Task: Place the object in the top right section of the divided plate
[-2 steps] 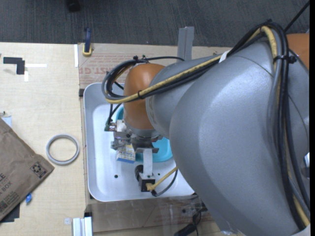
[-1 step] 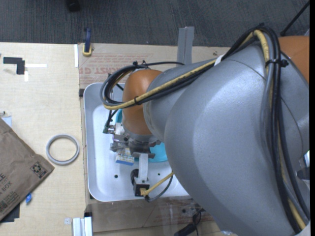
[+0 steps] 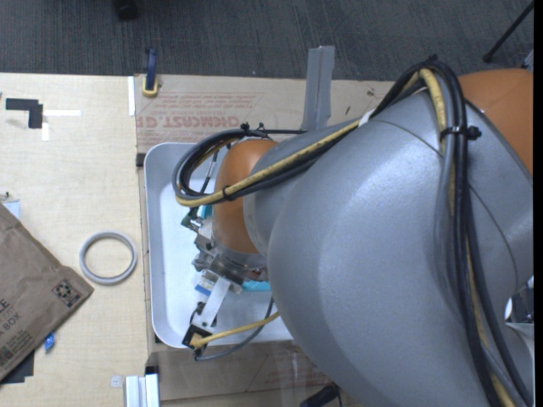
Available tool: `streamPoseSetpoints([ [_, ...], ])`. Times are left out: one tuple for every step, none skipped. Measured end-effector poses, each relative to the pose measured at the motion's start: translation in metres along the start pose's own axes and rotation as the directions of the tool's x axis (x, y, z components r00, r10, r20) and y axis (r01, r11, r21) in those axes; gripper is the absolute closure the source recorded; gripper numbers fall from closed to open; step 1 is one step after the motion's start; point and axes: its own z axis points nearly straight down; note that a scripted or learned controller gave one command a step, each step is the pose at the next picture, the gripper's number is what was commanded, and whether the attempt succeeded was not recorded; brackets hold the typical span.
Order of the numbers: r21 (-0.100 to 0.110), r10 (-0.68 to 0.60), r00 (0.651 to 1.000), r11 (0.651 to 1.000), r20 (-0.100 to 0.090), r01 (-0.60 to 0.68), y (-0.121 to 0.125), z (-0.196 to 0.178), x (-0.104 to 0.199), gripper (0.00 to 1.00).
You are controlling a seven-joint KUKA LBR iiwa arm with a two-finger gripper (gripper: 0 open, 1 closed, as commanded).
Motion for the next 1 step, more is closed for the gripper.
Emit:
streamPoseSetpoints([
  [0.006,-0.011,1.000,1.000,0.004,0.010,-0.0030,-0.0043,0.0015,1.00],
])
